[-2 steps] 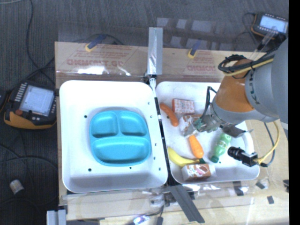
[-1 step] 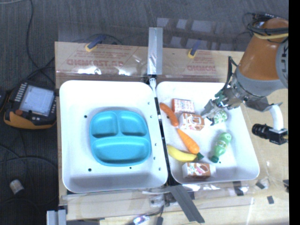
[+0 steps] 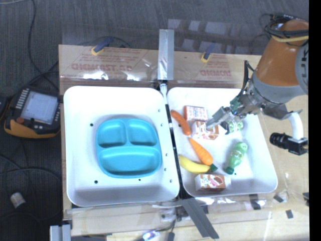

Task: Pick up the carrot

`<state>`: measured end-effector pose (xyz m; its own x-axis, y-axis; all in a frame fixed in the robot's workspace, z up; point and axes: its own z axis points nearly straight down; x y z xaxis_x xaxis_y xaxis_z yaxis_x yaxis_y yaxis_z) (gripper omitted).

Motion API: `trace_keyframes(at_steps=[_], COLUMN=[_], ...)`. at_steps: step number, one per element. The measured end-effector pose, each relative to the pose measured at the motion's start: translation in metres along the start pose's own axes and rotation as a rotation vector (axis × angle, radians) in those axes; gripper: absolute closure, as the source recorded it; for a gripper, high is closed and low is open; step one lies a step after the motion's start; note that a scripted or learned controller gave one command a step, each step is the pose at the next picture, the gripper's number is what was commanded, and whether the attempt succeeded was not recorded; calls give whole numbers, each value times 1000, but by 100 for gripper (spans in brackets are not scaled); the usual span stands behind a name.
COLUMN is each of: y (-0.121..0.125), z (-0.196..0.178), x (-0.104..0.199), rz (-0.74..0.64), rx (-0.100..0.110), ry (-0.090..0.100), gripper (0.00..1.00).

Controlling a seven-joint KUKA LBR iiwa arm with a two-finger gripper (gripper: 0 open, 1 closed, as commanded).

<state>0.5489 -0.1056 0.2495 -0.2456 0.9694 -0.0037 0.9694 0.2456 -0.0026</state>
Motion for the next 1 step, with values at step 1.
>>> trace_keyframes(at_steps=[1], y=[-44], z=[152], x=[14], rz=[32], rx=[1], ry=[5], gripper=[0])
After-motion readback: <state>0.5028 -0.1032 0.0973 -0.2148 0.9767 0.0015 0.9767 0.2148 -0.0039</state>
